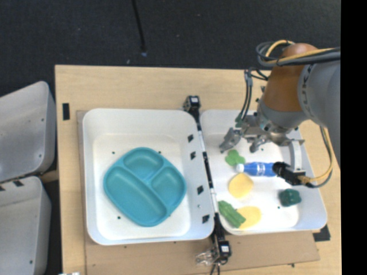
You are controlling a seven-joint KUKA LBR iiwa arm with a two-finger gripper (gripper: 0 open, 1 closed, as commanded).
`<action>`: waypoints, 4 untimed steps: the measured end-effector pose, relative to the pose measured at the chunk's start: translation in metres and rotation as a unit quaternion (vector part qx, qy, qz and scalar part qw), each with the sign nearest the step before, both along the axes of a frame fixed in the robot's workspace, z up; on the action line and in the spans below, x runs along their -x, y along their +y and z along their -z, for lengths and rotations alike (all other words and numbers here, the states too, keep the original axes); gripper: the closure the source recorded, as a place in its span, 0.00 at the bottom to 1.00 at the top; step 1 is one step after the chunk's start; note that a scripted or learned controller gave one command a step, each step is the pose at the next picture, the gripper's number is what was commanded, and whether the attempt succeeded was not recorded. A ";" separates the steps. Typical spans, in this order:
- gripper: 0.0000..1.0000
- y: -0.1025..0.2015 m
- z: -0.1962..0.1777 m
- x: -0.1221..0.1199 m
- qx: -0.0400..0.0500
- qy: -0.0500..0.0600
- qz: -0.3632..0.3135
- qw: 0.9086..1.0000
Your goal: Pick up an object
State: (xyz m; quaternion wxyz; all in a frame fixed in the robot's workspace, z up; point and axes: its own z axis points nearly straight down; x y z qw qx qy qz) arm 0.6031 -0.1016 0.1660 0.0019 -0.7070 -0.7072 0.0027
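My gripper (243, 143) hangs over the back of the right bin (309, 211), open, with nothing between its fingers. A small light green piece (234, 157) lies just below the left finger. Beside it lies a blue and white bottle (258, 168) on its side. In front of them are a yellow rounded piece (241, 185), a green piece (230, 212) and a flat yellow piece (250, 215). A dark green block (290, 197) sits at the right.
In the left bin (92, 153) lies a teal divided plate (144, 185). A ridge with black clips (203, 171) separates the two bins. The wooden bench (143, 87) runs around them.
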 end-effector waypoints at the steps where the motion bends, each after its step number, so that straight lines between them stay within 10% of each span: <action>1: 0.00 -0.005 0.054 0.010 0.000 0.000 0.001 1.000; 2: 0.00 -0.007 0.065 0.008 0.001 -0.004 0.002 1.000; 3: 1.00 -0.008 0.057 0.006 0.001 -0.005 0.006 1.000; 4: 1.00 -0.015 0.019 0.007 -0.001 -0.001 0.002 1.000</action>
